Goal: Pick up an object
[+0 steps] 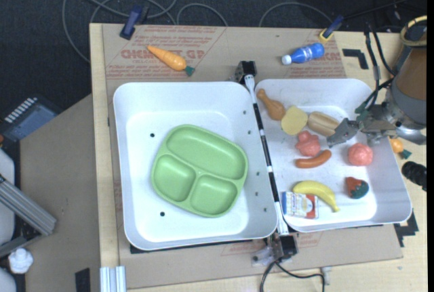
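Over right bin (386, 213), above toy food: gripper (344, 133), fingers spread, gripping nothing, poised beside bread roll (323, 123), near pink ball (360, 154) and sausage (312, 160). Below, banana (317, 192), small carton (299, 205), label unreadable. On cardboard beyond, partial red lettering.

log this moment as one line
claw over right bin | beside bread roll | nothing seen gripped | green tray in left bin

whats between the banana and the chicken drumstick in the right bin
In the camera view, between the banana and the drumstick lie the pink toy and the sausage.
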### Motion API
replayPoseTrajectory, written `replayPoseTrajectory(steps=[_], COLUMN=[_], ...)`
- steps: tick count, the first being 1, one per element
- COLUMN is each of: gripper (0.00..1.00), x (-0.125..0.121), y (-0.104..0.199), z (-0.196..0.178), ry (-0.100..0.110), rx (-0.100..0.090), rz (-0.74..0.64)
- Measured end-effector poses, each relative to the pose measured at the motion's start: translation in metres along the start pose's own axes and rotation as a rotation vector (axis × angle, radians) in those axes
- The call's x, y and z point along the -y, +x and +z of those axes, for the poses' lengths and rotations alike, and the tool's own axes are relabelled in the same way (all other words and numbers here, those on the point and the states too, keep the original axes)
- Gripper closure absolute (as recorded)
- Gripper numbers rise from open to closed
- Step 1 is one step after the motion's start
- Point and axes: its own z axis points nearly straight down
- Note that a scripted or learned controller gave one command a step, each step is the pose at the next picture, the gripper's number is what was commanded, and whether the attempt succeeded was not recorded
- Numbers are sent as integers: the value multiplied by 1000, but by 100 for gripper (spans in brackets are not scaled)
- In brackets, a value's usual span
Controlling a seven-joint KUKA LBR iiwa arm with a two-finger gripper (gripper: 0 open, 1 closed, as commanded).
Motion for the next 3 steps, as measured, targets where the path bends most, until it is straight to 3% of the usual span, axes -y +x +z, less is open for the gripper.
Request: replayPoseTrajectory(steps=[1,2,3], gripper=[0,0,100], x=[-32,-27,-27], y=[57,56,57], z=[80,111,101], ry=[2,2,0], rx=[-1,-1,0], rz=[-1,1,1])
